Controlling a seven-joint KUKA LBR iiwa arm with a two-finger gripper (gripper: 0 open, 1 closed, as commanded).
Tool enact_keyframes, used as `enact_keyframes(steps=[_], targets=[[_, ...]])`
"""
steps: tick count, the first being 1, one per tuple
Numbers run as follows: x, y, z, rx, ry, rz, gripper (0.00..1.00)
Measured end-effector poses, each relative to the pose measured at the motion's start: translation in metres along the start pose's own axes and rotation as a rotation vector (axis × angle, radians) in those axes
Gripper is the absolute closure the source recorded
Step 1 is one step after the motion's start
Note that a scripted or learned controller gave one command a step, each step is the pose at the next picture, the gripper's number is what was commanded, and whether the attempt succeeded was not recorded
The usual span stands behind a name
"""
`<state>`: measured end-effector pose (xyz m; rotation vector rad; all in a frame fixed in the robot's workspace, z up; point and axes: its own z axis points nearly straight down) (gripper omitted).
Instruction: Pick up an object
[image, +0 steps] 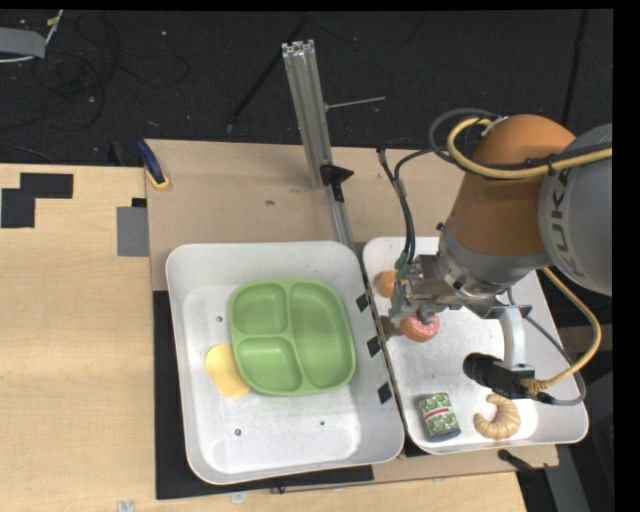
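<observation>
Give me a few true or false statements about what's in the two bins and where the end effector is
1. The green divided plate lies in the left bin. True.
2. A yellow object sits beside the plate, at its left. True.
3. The croissant rests on the green plate. False: it lies in the right bin, near the front.
4. The end effector hovers over the left bin. False: it is over the right bin, by the pink donut.
5. The small green packet lies left of the croissant. True.
</observation>
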<state>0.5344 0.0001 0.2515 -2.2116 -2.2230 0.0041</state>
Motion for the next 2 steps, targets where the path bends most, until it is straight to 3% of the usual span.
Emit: enact_keyframes(steps=[2], targets=[[0.106,-0.037,0.016,0.0,-0.001,-0.001,1.0]])
